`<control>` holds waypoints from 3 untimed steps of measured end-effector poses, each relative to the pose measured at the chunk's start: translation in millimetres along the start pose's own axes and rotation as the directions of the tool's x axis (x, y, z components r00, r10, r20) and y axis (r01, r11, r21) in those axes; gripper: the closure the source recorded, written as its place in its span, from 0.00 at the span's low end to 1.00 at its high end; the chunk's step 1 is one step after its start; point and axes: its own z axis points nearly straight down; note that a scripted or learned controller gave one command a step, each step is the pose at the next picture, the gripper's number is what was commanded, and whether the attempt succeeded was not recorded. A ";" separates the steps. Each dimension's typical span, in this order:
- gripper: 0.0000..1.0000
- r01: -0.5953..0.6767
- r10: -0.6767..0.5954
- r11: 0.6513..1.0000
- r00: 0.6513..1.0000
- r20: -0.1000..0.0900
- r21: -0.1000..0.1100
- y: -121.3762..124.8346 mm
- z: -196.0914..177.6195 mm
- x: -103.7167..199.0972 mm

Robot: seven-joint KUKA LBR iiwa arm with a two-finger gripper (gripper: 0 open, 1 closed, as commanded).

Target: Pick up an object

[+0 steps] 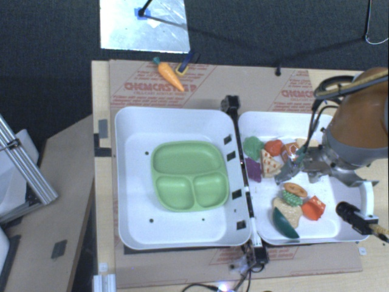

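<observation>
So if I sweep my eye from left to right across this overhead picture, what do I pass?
Metal rail → left bin → green divided tray → toy food pile → gripper → grey and orange arm.

A single camera was fixed above the surface (200,78), looking down on it at a slant. It stood far enough back to take in both white bins whole: the left bin (130,181) sat near the middle of the frame and the right bin (325,227) toward the right edge. The far edge of the surface lay high in the frame, with dark carpeted floor (48,29) beyond it, and the near edge ran close to the bottom. The arm (358,132) entered from the right side, cut off by the frame's border.
</observation>
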 end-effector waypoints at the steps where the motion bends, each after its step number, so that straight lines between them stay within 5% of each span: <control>1: 0.00 0.003 -0.003 1.000 1.000 0.002 -0.013 2.6 -5.9 0.1; 3: 0.00 0.001 -0.001 1.000 1.000 0.001 -0.009 8.6 78.9 0.1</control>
